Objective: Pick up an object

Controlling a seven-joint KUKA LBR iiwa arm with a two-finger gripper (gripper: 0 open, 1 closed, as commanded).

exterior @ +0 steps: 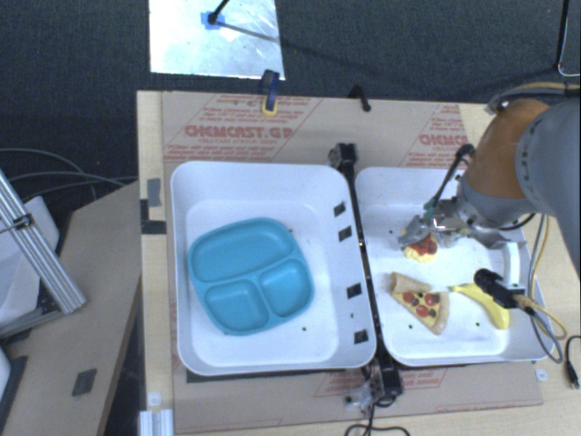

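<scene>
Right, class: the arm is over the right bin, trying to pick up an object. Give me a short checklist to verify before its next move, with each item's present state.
1. Gripper over a target: ok, it is at the small yellow and red toy.
2. Toy held between the fingers: cannot tell.
3. Pizza slice apart from the gripper: ok.
4. Banana apart from the gripper: ok.
5. Blue tray out of the way: ok, it lies in the left bin.

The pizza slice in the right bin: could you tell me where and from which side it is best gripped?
Probably straight from above, across the narrow sides of the pizza slice near its middle. It lies flat on the right bin, its long axis slanting, apart from the banana.
</scene>
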